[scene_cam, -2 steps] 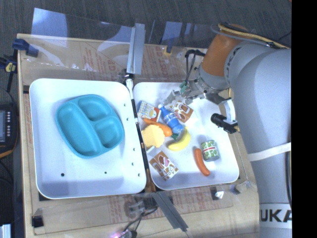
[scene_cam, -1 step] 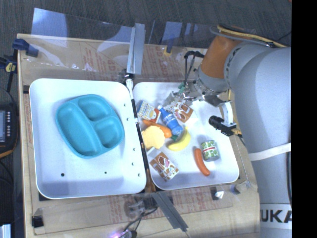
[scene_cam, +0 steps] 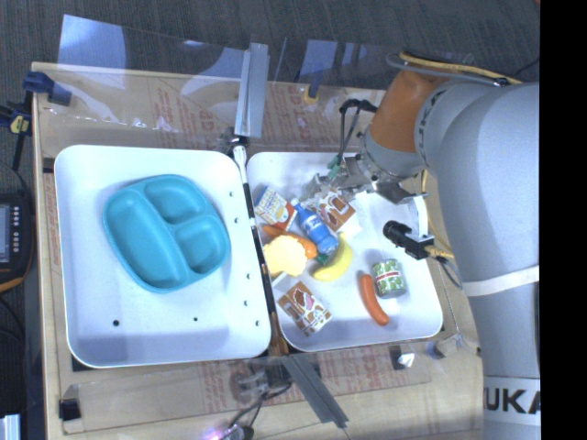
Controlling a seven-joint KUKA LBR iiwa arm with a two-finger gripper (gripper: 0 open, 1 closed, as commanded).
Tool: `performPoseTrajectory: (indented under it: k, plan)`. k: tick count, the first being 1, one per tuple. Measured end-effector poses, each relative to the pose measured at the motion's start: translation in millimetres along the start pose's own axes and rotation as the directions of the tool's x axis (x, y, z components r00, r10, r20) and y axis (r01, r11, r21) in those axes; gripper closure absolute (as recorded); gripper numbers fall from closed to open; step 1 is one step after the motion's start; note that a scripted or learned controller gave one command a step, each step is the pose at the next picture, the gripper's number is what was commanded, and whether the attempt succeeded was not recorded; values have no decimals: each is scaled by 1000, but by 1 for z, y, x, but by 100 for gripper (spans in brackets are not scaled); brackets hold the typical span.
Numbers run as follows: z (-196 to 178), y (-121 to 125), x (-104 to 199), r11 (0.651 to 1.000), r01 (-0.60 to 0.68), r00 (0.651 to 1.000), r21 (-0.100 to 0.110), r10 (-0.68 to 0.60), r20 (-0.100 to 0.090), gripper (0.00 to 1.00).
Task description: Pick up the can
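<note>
Grey arm [scene_cam: 486,181], the tallest thing over the bench, reaches in from the right, its orange band [scene_cam: 404,117] above the far edge of the right bin [scene_cam: 417,330]. The gripper [scene_cam: 337,180] sits low at the far end of that bin, among the clutter there. Whether it is open or closed cannot be told from this angle, and nothing can be seen held in it.

The can [scene_cam: 390,278], with a green and red label, lies toward the right side of the right bin, well apart from the gripper and nearer the front. A red sausage [scene_cam: 373,301] lies just beside it on the left, perhaps touching. A banana [scene_cam: 335,264] is near on the same side, and a blue bottle [scene_cam: 318,230] lies beyond the banana. A small carton [scene_cam: 305,307] rests near the front left corner. The left bin [scene_cam: 83,333] holds a blue tray [scene_cam: 167,232].

The pick looks not yet begun. To do it well, the gripper should likely lift clear of the pile, travel toward the front right, and come down centred over the can. The can seems to lie on its side, so closing across its round body, with the jaws set away from the sausage, seems safest. Its side toward the wall looks free. A round can may roll if nudged off-centre, so a straight descent matters.
</note>
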State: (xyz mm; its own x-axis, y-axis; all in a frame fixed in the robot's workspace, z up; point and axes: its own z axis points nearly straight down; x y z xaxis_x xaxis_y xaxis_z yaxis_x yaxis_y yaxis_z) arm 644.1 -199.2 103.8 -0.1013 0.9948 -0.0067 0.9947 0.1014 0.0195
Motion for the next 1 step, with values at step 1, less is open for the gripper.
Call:
performPoseTrajectory:
  k: [1]
  plan:
    - [8, 0, 22, 999, 49, 999, 18, -49, -8, 0]
